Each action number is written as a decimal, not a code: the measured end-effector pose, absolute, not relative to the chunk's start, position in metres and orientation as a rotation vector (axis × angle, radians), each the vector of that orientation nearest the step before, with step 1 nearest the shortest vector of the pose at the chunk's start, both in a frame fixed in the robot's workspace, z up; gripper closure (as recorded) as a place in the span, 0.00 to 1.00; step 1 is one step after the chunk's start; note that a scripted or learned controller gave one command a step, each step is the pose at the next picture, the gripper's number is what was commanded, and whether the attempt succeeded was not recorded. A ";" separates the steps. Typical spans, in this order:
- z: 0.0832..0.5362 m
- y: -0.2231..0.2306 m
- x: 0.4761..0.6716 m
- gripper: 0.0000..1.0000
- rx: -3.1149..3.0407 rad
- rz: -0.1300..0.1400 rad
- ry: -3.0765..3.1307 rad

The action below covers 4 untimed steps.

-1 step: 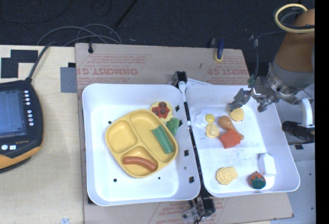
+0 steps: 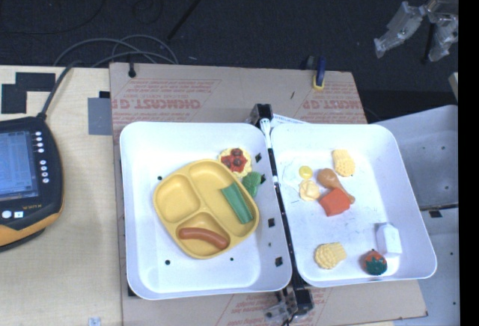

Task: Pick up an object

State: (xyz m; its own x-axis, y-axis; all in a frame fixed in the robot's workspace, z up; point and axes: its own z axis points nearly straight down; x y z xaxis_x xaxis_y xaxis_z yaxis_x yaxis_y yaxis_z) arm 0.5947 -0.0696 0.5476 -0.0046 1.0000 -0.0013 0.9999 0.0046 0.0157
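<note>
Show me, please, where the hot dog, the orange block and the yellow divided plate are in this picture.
hot dog (image 2: 202, 236): camera view, middle of the sausage.
orange block (image 2: 336, 202): camera view, centre of its top face.
yellow divided plate (image 2: 174, 196): camera view, bare floor of its upper left compartment.

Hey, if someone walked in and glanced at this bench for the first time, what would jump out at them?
Most likely the yellow divided tray in the left bin, holding a sausage and a green vegetable. Next, the scatter of small toy foods in the right bin, with an orange-red piece near its middle. The claw hangs at the view's upper right, off beyond the bins.
</note>
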 end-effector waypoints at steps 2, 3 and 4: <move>0.424 -0.099 0.562 1.00 2.234 -0.018 2.227; 0.319 -0.061 0.560 1.00 2.228 -0.014 2.234; 0.265 -0.038 0.581 1.00 2.225 -0.009 2.229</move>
State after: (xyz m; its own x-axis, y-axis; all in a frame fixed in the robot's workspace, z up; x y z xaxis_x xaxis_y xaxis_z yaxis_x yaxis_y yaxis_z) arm 0.5811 -0.0380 0.2650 -0.0020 1.0000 0.0015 1.0000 0.0020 -0.0096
